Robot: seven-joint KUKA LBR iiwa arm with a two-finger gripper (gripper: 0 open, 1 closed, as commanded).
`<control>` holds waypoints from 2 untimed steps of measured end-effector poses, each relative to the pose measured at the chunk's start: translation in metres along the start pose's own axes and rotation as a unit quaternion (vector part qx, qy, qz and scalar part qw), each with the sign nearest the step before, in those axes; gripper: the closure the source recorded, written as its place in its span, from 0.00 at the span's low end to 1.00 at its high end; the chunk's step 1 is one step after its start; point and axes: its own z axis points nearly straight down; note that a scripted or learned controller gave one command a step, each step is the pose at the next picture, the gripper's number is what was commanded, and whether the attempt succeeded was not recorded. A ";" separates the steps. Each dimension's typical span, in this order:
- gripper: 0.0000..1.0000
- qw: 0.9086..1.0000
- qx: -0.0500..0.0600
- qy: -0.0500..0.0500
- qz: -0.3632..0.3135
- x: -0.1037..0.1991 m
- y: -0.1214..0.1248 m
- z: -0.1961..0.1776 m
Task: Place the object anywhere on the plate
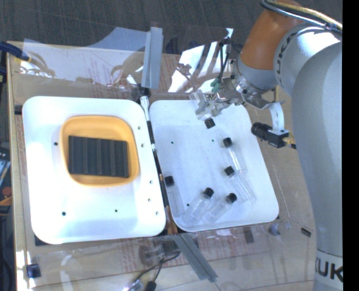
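**Claw over the far edge of the right bin, one vial under it**

My claw [208,102] hangs at the right bin's [179,162] 12 o'clock edge. A clear, black-capped vial [205,114] sits right at my fingertips, cap toward 6 o'clock; whether my fingers are pinching it or merely spread beside it, I cannot tell.

More black-capped vials [231,162] lie scattered from the bin's centre to its 5 o'clock corner, well apart from my claw.

The yellow plate [97,126], with its dark ribbed centre, rests in the left bin [88,223] toward 9 o'clock from me, across the bins' touching rims.

White letters "KU" show on my base at lower right.

Bare white floor surrounds the plate, widest toward 6 o'clock.
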 end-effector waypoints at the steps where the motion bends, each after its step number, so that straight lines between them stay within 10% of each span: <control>1: 1.00 0.996 0.001 0.000 -0.090 0.056 -0.010 0.006; 2: 1.00 0.990 0.001 0.000 -0.143 0.115 -0.011 0.006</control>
